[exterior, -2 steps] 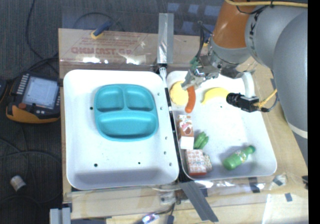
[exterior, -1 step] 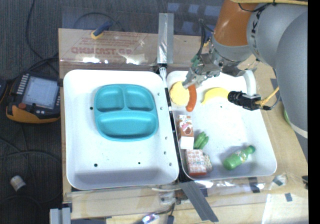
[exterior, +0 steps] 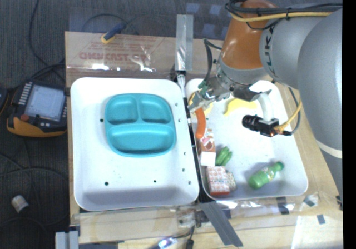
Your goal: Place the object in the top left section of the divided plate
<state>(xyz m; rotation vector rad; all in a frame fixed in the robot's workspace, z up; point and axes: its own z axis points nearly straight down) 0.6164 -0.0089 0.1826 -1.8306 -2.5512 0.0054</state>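
Observation:
A teal divided plate lies in the left white bin, with two small sections at its far side and one large section nearest me. My gripper hangs low over the far left corner of the right bin, close to the wall between the bins. An orange carrot-like piece lies just below the gripper along that wall. A yellow banana-like piece shows to the gripper's right. The wrist hides how the fingers stand.
The right bin also holds a small green pepper, a green bottle, a red-and-white snack packet and a small red-and-white item. A black cylinder with cable juts from the arm. A tablet lies left of the bench.

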